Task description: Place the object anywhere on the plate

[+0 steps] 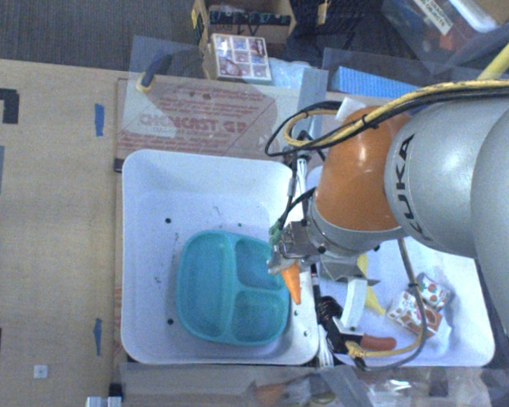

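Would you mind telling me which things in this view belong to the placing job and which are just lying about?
Belonging to the job:
- teal plate in the left bin
- orange object at the gripper, over the plate's right edge

Just lying about:
- red and white packet in the right bin
- cardboard box beyond the bench

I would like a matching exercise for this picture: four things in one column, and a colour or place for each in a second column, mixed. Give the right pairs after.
Things:
1. plate
2. carrot
3. packet
4. arm band

Descriptions:
A. orange, wide, above the wrist
B. teal, with compartments, in the left bin
C. orange, small, at the plate's right edge under the gripper
D. red and white, in the right bin

Pairs: 1-B, 2-C, 3-D, 4-A
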`<control>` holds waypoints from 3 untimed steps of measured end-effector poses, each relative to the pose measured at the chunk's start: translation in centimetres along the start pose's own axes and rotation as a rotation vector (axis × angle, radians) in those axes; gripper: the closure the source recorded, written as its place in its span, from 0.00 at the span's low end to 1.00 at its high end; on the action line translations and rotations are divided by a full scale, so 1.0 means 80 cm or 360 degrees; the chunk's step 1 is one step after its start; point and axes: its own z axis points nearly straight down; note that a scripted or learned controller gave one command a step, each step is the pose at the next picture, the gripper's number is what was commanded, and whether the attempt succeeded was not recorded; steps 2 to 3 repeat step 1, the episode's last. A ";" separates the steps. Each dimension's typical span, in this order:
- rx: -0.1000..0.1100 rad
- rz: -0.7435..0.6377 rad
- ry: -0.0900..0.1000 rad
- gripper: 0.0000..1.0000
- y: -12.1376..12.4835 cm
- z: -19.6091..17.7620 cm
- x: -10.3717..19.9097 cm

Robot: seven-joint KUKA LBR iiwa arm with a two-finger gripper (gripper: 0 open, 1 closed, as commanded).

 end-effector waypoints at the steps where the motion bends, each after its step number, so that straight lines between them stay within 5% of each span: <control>1: -0.0001 0.0003 0.0000 0.00 0.000 0.000 -0.001; 3: -0.0001 0.0003 0.0000 0.00 0.000 0.000 -0.001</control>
